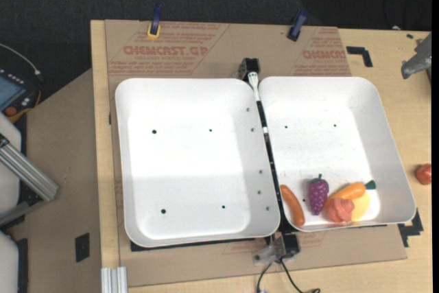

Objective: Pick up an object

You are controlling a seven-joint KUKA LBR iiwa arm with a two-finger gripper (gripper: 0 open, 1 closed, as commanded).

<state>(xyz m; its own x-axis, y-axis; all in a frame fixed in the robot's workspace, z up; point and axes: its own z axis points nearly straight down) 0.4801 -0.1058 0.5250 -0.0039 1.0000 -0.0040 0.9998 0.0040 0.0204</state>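
My one camera sits fixed above the brown cardboard-topped bench (pixel 206 44), looking down at a slant from the near edge. It stands far enough back to take in both shallow white plastic bins (pixel 185 230) and dark floor beyond the far edge.

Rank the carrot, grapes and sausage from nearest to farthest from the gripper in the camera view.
The gripper sits at the upper right edge.
1. Carrot, near the right bin's front right corner.
2. Grapes, just left of the carrot.
3. Sausage, by the bin's left wall.
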